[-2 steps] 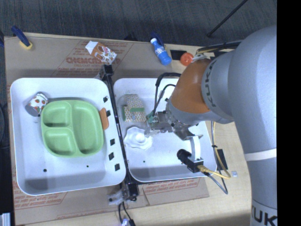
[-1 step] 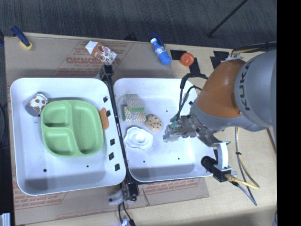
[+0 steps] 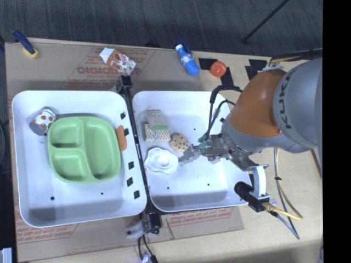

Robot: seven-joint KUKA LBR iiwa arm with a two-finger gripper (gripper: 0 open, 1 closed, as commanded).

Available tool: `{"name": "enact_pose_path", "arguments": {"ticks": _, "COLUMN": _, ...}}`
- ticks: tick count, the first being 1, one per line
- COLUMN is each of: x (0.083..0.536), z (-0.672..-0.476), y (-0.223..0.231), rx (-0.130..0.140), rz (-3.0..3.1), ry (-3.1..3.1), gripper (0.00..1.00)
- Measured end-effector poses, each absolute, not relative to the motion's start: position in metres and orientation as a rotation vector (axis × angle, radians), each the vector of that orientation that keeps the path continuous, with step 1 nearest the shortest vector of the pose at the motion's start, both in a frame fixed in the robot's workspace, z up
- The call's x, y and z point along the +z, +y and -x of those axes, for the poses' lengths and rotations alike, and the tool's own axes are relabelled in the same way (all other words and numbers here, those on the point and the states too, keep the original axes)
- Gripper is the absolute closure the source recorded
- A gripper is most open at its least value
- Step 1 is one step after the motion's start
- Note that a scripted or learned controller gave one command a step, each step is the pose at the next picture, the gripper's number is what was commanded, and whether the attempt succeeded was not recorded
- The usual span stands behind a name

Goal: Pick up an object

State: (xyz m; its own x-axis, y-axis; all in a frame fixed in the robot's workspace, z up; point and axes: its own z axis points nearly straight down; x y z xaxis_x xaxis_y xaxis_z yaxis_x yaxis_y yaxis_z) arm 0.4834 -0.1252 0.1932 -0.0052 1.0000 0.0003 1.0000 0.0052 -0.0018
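Leftmost, the left bin carries a green divided plate lying flat near its middle, with a small crumpled wrapper-like object touching the plate's upper-left rim and a thin orange piece pressed along its right rim; these look parked there as clutter, well apart from where the arm works. Between the bins runs a dark divider with clips, which would block any sweep from one bin to the other. Next, the right bin holds the likely targets, bunched toward its left wall: a tan and green box-like item at the top, a speckled round cookie-like object just below and to its right, and a white lumpy object lower down, touching or nearly touching the cookie. Such crowding probably makes a clean single grasp awkward, since neighbours sit beside each piece. The gripper reaches in low from the right, its tip just beside the white object and the cookie; whether its fingers are spread or closed cannot be told, and nothing is visibly held. Behind it the grey arm with its orange band covers the bin's right side. Above the bins, on the cardboard, lie a blue bottle, an orange ball and a printed packet.
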Motion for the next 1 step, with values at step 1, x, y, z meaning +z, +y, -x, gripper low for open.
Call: {"name": "enact_pose_path", "arguments": {"ticks": 1, "x": 0.094, "z": -0.4752, "y": -0.1005, "rx": 0.005, "rz": 2.209, "ry": -2.225, "gripper": 0.0}}
